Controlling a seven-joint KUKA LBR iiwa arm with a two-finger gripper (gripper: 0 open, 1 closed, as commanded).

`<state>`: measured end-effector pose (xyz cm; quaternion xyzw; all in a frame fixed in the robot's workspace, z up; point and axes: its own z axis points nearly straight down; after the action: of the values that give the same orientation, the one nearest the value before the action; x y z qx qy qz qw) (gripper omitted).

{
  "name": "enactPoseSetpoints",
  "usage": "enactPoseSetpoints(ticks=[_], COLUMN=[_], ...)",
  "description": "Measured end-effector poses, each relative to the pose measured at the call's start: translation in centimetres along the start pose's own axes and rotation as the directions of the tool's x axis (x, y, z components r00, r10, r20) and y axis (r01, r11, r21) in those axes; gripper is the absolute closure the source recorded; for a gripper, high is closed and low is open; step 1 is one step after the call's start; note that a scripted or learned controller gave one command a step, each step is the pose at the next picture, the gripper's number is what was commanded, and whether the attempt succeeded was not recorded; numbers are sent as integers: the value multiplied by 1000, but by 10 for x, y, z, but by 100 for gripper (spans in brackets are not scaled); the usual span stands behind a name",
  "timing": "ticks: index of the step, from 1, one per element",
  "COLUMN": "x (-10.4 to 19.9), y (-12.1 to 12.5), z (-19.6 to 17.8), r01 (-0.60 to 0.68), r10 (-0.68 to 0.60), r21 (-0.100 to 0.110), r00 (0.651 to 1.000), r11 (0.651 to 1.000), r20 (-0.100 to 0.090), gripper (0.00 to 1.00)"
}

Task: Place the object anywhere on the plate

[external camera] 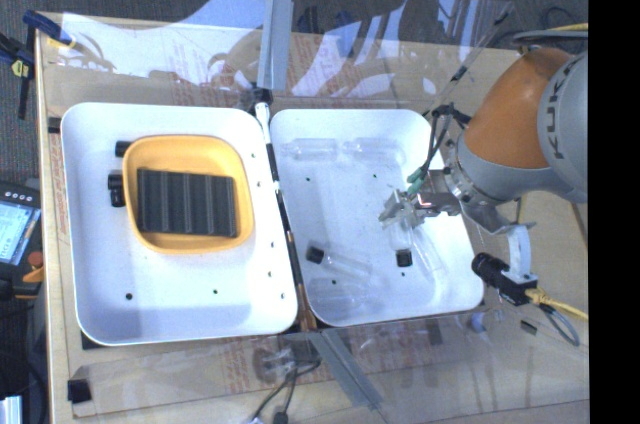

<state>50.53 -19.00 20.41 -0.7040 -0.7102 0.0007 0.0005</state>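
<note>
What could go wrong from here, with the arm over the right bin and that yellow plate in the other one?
The gripper hangs over the right bin, where the pieces are clear plastic and hard to see, so a grab may well miss. The yellow plate sits in the left bin, so anything carried must cross the rims between the bins and could drop there.

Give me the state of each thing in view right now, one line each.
Plate: in the left bin, flat, dark ridged block on it.
Gripper: low over the right bin, near its right side.
Small black pieces: lying loose on the right bin's floor.
</note>
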Motion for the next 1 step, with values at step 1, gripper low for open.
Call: enactPoseSetpoints(ticks=[1], x=[28], y=[68], z=[-30], r01=[153], r10=[-153], r21=[0], r00=[988], r11=[988], r20=[-1], gripper=[100])
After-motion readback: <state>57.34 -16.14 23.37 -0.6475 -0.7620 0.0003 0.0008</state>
